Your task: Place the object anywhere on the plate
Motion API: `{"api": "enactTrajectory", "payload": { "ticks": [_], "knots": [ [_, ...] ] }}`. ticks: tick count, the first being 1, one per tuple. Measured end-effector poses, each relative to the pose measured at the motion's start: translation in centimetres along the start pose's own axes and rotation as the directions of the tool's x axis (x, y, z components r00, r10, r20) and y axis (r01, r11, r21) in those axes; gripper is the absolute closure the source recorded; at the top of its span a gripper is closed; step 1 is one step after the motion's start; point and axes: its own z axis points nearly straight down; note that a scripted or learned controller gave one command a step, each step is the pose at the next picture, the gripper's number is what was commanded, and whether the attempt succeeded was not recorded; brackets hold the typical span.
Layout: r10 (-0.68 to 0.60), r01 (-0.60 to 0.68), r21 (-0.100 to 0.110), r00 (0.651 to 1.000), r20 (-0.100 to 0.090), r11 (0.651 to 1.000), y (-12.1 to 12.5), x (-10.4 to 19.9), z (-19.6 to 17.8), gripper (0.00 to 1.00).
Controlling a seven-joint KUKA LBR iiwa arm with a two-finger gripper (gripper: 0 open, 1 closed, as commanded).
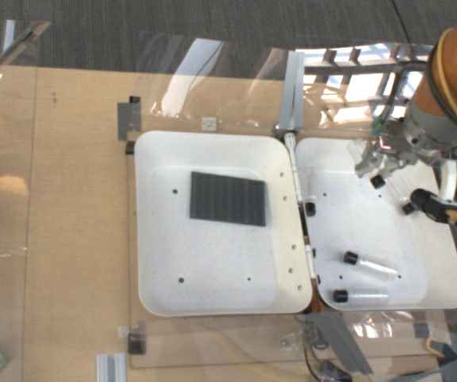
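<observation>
Seemingly claw (389, 173) near right bin (451, 297) back edge

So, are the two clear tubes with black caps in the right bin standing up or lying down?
Lying down. Both tubes rest on their sides on the right bin's floor, black caps pointing toward the left bin.

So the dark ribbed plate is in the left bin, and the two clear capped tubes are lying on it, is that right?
Not quite. The dark plate is in the left bin, but the two tubes are not on it. The camera view shows them lying in the right bin, near its front edge, apart from the plate.
</observation>
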Motion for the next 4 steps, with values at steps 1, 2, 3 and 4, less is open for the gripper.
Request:
{"api": "enactTrajectory", "payload": {
  "ticks": [1,2,3,4],
  "knots": [
    [-0.040,0.040,0.004,0.999,-0.002,0.999,-3.3,6.7,1.5,1.00],
    [-0.159,0.159,-0.001,0.987,-0.003,0.987,-7.6,12.8,1.3,1.00],
    [-0.136,0.136,0.001,0.991,-0.003,0.991,-11.8,18.2,1.3,1.00],
    [-0.100,0.100,0.002,0.995,-0.003,0.995,-15.6,26.1,0.8,1.00]
  ]
}}
